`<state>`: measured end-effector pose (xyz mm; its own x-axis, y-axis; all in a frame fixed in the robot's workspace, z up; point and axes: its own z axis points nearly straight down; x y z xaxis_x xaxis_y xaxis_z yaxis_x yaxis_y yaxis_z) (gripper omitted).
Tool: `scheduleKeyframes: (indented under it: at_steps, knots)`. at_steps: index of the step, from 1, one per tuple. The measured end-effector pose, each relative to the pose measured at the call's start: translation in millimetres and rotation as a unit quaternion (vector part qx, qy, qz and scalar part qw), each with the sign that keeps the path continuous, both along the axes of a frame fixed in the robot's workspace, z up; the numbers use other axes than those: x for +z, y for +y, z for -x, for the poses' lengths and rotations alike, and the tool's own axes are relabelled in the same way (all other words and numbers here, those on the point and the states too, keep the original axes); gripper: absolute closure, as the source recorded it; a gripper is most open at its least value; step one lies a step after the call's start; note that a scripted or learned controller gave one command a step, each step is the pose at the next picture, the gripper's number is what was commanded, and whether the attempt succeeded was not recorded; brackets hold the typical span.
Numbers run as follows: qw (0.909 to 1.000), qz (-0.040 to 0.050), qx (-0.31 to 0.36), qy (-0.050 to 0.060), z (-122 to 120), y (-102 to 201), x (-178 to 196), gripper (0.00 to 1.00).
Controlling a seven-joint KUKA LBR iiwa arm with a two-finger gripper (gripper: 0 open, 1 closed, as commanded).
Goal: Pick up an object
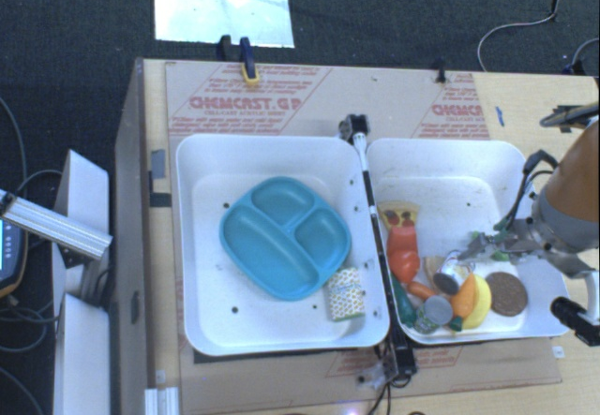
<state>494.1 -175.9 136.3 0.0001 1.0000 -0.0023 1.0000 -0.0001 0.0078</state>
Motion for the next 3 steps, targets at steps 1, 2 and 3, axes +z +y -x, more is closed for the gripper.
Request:
scheduleKeyframes:
  at_steps: [1,2,3]
  knots:
    - [1.0,-0.001,0.0,0.003,-21.1,-2.9,-16.5,0.0]
    - [1.0,-0.0018,0.002,0.003,-64.6,92.3,17.4,0.0]
    - [1.0,-0.001,0.001,0.003,-51.1,89.5,-34.3,0.0]
